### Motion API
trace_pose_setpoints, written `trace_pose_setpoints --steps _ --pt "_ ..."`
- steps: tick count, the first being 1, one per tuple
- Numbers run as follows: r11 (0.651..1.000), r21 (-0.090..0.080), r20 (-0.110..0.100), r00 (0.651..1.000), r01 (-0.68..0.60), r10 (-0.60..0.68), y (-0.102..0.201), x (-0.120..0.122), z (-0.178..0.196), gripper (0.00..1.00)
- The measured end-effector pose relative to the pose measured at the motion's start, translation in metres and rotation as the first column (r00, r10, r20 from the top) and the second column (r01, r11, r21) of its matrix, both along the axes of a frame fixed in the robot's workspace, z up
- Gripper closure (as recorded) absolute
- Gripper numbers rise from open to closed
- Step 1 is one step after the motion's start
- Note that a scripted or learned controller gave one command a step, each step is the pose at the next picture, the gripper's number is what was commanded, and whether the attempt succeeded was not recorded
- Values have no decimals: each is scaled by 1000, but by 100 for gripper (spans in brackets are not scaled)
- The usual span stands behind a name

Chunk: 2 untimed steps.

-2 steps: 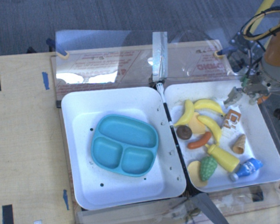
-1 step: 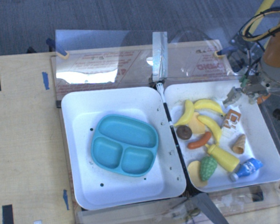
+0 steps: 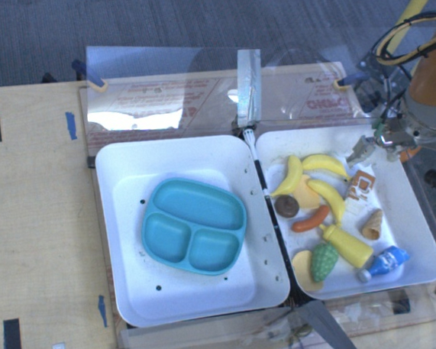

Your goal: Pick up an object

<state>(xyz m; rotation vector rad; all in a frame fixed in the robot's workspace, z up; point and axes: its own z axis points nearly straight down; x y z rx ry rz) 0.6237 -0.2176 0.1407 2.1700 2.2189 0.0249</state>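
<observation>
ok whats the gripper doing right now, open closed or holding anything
Two-finger gripper: above the right white bin's far right corner; open or shut cannot be told.

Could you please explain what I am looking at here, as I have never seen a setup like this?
This is one picture from a camera fixed above a workbench, looking down at a slant. The grey machine with an orange band at the right edge is a robot arm; its gripper hangs over the far edge of the right bin. That bin holds toy food: bananas, a sausage, an ice cream cone, a blue bottle and more. The left bin holds a blue divided plate. I see nothing between the gripper's fingers.
</observation>
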Motion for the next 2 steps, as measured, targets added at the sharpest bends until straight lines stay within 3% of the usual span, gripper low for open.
trace_pose_setpoints --steps 2 --pt "1000 -1 2 1000 -11 11 0 -1 -1 0"
